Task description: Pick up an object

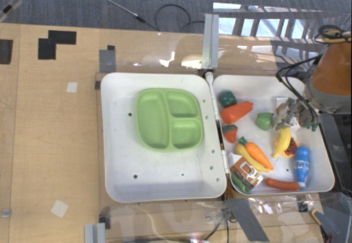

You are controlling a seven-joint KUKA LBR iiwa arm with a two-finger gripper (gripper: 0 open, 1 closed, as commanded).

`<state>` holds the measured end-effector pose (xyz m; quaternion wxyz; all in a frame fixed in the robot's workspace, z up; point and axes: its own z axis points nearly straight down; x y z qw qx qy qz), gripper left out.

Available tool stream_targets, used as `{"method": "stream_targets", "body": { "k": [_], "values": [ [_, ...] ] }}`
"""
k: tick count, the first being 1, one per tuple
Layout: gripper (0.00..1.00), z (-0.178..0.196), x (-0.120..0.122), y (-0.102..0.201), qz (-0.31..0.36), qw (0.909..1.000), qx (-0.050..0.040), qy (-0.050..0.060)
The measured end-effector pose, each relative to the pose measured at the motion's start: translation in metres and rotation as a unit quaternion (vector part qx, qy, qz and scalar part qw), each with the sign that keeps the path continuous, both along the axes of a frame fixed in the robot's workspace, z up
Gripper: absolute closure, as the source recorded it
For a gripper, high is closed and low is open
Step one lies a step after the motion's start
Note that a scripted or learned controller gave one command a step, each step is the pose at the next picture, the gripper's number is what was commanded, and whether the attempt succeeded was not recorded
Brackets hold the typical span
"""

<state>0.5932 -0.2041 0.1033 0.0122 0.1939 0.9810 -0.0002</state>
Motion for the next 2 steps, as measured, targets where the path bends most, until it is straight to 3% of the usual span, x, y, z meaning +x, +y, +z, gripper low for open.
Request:
{"method": "stream_targets", "body": {
  "k": [1, 2],
  "values": [
    [0.0, -0.001, 0.0, 0.0, 0.0, 1.0, 0.0, 0.0],
    [0.0, -0.015, 0.001, 0.006, -0.022, 0.9997, 0.0017, 0.006]
  ]
}}
